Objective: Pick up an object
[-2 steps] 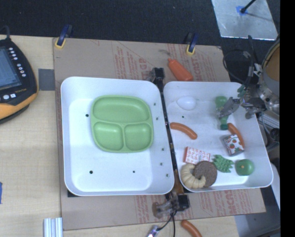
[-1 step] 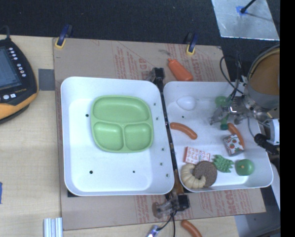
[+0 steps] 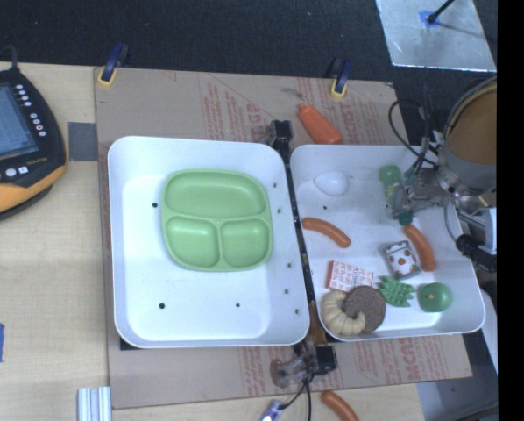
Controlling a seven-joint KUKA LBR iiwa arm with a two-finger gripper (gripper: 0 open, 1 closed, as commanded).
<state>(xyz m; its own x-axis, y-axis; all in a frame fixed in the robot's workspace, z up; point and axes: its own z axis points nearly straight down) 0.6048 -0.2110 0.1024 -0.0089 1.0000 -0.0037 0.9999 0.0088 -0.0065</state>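
Candidate objects lie in the right bin (image 3: 367, 210). The nearest to the gripper (image 3: 408, 202) is a small green piece (image 3: 389, 176) by the bin's far wall, just beside the gripper's metal tip. An orange sausage (image 3: 420, 246) lies just below the tip, toward the near side. Whether the gripper is open or closed I cannot tell, and I see nothing held in it. Farther off in the same bin are a white egg (image 3: 330, 183), a second sausage (image 3: 325, 231), a small printed cup (image 3: 400, 257), a red-and-white card (image 3: 350, 275), a brown disc (image 3: 364, 307) overlapping a pale ring (image 3: 335, 316), a leafy green piece (image 3: 395, 290) and a green ball (image 3: 434, 297). The left bin (image 3: 139, 279) holds a green divided plate (image 3: 216, 219). A carrot (image 3: 319, 125) lies outside the bins on the table (image 3: 34, 305). In my judgement the step in hand is the approach. To do it well I would commit to one isolated target, centre over it, descend straight, and keep away from the bin wall. The crowded near corner looks a poor choice, since neighbours there could be nudged or caught together.
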